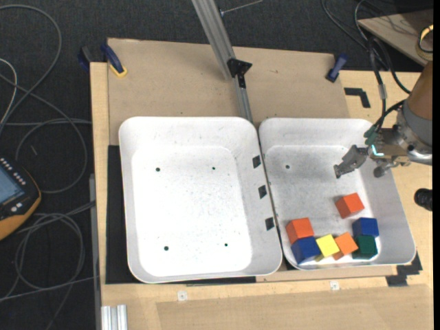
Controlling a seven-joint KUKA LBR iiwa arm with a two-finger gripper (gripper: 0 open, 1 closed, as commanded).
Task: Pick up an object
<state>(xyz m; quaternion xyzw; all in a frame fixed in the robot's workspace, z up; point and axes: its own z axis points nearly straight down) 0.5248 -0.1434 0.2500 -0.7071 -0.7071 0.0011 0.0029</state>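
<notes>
1. The gripper (363, 162) hangs over the right bin (302, 133), up near its far right side. One finger points left at about the bin's middle height, the other sits lower right by the rim. The fingers are spread apart with nothing between them.
2. Behind it, the arm (421, 115) comes in from the right edge, grey, with cables looping above it.
3. Just below the gripper and apart from it, a lone orange block (350, 205) lies on the bin floor, turned at a slant.
4. Nearer the front wall, a cluster of blocks: an orange cube (299, 228) on the left, a blue cube (306, 249) in front of it, a yellow cube (327, 245) touching the blue one, and a small orange block (346, 243) beside the yellow.
5. To the right of that, a blue block (366, 227) sits just behind a green block (366, 246), close to the front right corner.
6. The left bin (137, 143) lies right alongside, joined by black clips (262, 192) down the shared edge.
7. A metal pole (218, 33) slants across the wooden bench (172, 67) behind both bins.
</notes>
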